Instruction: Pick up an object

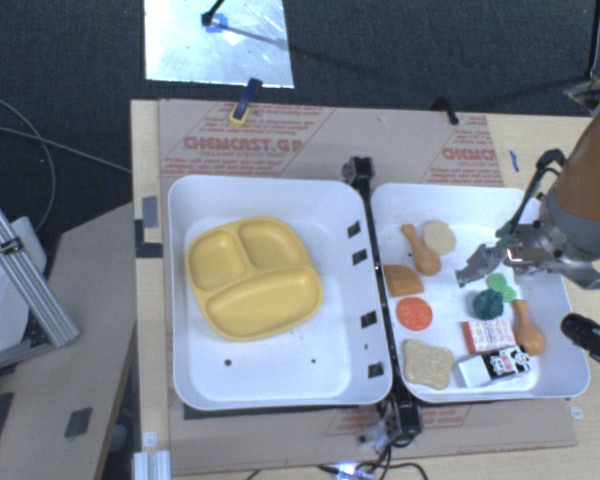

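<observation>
Nearest the camera, along the front rim of the right bin (578, 373), lie a slice of toy bread (427, 363) and, to its right, a small black-and-white carton (494, 366).

Going from the left, the left bin (280, 193) holds a yellow divided plate (253, 276) with three compartments, set left of centre and turned at a slight angle. Both bins rest on a sheet of printed cardboard (320, 133) over the tabletop (100, 268), and black clips run down the seam where the two bins meet.

In the right bin, toy foods are scattered close together. A wedge of orange cheese or toast (402, 281) sits next to the seam, with a red tomato slice (414, 314) just below it. Above them a drumstick (420, 250) lies tilted, its thick end near a round tan biscuit (439, 236). Further right come a green broccoli piece (489, 303), a lighter green item (500, 285) touching it from above, a red packet (488, 334) just in front, and a second drumstick (527, 328) by the right wall.

The gripper (477, 268) hangs over the middle of the right bin, just above the green pieces, reaching in from the right. Its fingers (472, 271) point left and look slightly apart, with nothing between them.
</observation>
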`<state>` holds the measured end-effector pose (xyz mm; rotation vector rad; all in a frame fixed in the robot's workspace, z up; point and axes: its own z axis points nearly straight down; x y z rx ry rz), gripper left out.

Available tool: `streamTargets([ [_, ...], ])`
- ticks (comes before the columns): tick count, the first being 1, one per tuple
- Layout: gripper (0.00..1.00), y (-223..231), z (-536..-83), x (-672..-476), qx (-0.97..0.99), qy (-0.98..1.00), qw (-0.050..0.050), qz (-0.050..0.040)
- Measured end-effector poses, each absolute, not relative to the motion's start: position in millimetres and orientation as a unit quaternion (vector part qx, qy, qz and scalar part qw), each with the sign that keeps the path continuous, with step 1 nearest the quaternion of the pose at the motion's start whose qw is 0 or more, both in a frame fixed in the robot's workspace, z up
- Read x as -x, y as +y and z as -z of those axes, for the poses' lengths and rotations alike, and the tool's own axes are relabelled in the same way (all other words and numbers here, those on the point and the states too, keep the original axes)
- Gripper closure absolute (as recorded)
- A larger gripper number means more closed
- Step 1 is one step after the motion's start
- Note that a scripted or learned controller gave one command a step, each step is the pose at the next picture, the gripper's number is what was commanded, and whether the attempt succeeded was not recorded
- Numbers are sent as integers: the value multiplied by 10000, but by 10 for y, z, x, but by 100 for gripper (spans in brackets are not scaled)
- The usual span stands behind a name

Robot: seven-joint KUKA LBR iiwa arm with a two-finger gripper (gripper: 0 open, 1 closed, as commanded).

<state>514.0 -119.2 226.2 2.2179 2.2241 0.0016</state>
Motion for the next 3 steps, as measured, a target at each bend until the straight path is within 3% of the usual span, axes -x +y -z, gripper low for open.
streamTargets([
  [1, 0, -1337, -1213, -4841, -7077, 7065, -33, 18],
  [2, 0, -929, -2474, -4889, -7040, 7101, 46, -41],
  [3, 0, -47, -1850, -4861, -7026, 7116, -28, -2],
])
